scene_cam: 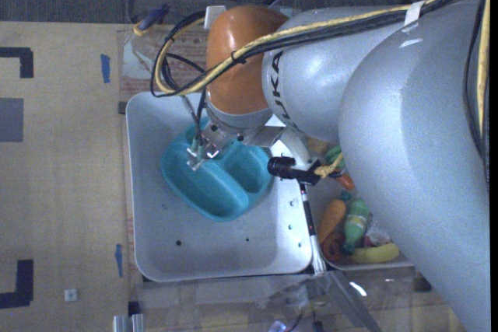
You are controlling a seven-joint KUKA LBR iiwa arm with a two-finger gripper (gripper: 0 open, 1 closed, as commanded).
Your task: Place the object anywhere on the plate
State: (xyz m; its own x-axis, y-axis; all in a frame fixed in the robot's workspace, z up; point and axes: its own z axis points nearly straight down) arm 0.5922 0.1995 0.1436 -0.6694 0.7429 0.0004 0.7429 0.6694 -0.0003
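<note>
The gripper [199, 155] hangs over the blue divided plate [222, 186], near its 10 o'clock rim; whether its fingers are spread or pinching anything cannot be told. The plate lies in the left white bin [156, 245] on the counter. The toy objects, among them a carrot [333, 218], a green bottle [356, 218] and a banana [377, 253], crowd the right bin at 3 o'clock of the plate.

One plate [222, 181], two bins [156, 237] — one arm [373, 89]
</note>
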